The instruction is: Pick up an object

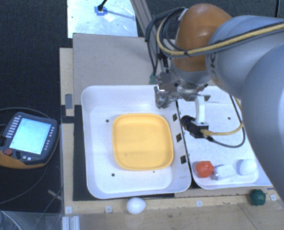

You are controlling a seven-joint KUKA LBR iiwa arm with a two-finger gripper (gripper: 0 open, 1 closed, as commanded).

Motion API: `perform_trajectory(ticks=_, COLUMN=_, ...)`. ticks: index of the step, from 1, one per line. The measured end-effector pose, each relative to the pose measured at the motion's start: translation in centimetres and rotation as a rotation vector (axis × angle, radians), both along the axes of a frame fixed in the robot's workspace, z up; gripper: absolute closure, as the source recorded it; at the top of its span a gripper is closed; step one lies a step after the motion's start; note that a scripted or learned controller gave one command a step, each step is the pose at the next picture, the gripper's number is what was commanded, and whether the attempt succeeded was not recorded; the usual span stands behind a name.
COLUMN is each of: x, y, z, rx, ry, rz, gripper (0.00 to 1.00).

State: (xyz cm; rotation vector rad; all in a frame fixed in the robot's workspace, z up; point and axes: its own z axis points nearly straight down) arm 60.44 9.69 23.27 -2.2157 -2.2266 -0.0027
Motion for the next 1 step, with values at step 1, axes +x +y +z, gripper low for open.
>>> perform_trajectory(ticks=1, x=0.01, y=-0.27, z=-0.01, rx=-0.001, ry=0.0, rz=-0.004, gripper=0.0)
